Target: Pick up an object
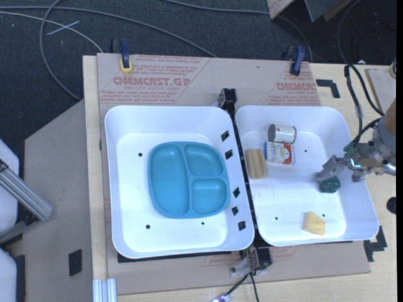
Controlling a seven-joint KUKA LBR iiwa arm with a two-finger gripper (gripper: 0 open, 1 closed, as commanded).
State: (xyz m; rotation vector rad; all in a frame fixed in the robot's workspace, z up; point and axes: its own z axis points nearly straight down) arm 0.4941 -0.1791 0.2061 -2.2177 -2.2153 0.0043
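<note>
Across two bins [116, 168]: one plate [187, 179] (blue), four small objects [280, 145].

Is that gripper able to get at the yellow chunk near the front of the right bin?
Probably yes. The yellow chunk lies by itself on the right bin's floor with open space above it, and the gripper sits close by over a dark green object, with nothing in between.

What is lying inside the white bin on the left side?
The left shallow white bin holds one light blue plastic divided plate with three compartments, all bare. The bin floor beneath the plate is covered and cannot be seen.
</note>
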